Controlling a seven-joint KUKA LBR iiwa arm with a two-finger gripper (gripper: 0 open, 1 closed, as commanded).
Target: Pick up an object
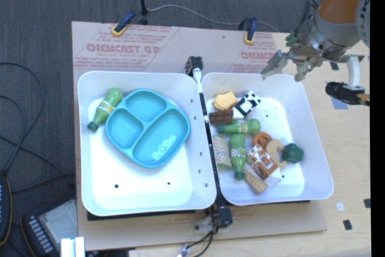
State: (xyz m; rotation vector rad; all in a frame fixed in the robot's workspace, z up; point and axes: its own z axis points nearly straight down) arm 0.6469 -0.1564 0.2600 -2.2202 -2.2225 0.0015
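Observation:
My gripper [287, 71] hangs above the far rim of the right bin [313, 129], fingers spread apart with nothing between them. Below it in the right bin lies a pile of toy food: a yellow piece [225, 100], a black-and-white cube [247, 103], a green bottle lying sideways [239, 127], another green bottle [237, 154], a pretzel [263, 140], a dark green broccoli piece [293, 153] and several wrapped snacks [260, 170]. The left bin [96, 183] holds a blue divided plate [147, 127] and a green bottle [103, 108] beside it.
A ridge [206, 135] divides the two bins. Clamps [249, 31] and a cable run along the cardboard base behind the bins. A black fixture [346, 92] sticks out at the right near the arm.

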